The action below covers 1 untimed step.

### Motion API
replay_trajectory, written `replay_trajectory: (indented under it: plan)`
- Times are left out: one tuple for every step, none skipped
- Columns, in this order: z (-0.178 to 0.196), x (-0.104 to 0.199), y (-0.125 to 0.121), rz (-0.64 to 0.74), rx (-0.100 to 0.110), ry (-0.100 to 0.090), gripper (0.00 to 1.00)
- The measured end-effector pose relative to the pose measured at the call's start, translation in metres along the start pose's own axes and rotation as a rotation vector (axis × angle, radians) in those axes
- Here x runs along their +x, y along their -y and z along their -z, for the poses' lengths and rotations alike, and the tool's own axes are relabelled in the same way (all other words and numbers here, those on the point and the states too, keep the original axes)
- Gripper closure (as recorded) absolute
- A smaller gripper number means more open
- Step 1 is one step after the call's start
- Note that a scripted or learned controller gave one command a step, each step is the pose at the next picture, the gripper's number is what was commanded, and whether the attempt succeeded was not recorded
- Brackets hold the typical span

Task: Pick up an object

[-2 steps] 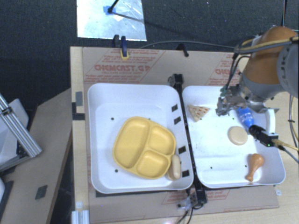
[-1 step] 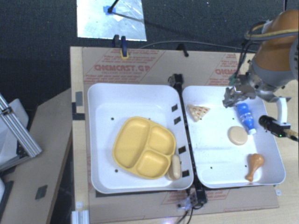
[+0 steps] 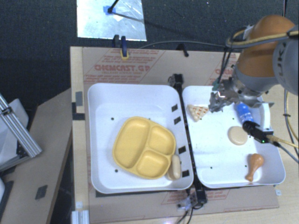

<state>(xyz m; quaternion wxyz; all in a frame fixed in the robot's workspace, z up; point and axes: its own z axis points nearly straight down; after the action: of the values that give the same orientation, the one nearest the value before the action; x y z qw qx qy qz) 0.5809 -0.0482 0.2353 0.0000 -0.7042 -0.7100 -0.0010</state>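
Tan, waffle-patterned wedge lies flat just beside the end effector, whose grip I cannot tell.

Count: 2 white bins, left and right. 1 yellow divided tray. 1 bread roll. 1 pizza slice. 1 blue bottle. 1 round beige disc. 1 drumstick. 6 loose items total: 2 left, 4 right.
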Motion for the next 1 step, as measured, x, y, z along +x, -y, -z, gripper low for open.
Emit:
replay_trajectory:
  plan:
    - [-0.0018, 0.0612, 0.0165, 0.002, 0.001, -0.001, 1.0]
